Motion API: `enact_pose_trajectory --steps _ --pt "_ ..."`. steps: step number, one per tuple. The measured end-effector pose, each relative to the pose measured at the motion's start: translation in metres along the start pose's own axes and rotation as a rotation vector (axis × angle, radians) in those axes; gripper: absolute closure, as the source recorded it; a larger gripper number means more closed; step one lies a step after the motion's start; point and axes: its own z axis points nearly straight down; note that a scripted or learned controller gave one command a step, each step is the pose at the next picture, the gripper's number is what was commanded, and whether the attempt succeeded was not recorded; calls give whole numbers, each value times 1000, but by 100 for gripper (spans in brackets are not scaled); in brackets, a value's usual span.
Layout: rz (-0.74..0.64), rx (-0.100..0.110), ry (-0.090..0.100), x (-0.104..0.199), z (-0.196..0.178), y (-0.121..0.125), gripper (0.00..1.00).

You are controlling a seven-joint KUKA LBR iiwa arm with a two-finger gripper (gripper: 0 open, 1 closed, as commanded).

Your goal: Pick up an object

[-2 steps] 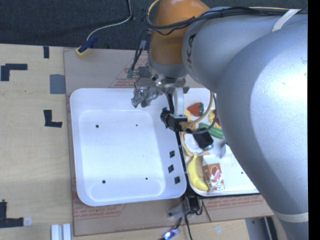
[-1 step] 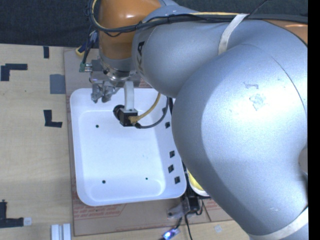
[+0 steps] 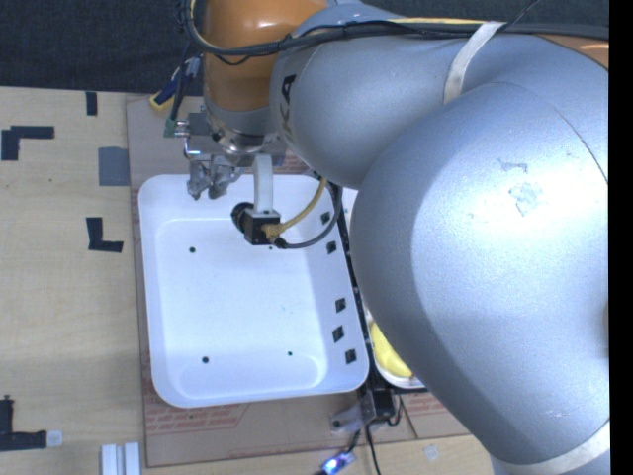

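The step in hand is judged to be the search or approach, since no object is seen held. The gripper point(image 3: 211, 182) is placed low over the far corner of the left bin point(image 3: 158, 295), close to its rim, below the orange band point(image 3: 247, 18) of the arm point(image 3: 475, 216). Whether the gripper stands open or closed cannot be told, because its tip is small and partly mixed with the metal parts and cables around it; nothing is seen to be carried by it. A black part with a yellow cable point(image 3: 259, 224) hangs just beside it over the white floor of the bin. The only thing that could be picked is a yellow object point(image 3: 388, 357), of which a small part is seen under the arm, to the right of the left bin and well apart from the gripper. For the next move, it is judged that the gripper must be carried over to that object and lowered around it before any closing is tried.
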Motion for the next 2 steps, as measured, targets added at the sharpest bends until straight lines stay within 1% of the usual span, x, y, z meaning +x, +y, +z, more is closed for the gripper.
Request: enact_pose_trajectory --steps 2 --pt "-5 2 -3 1 -19 0 100"
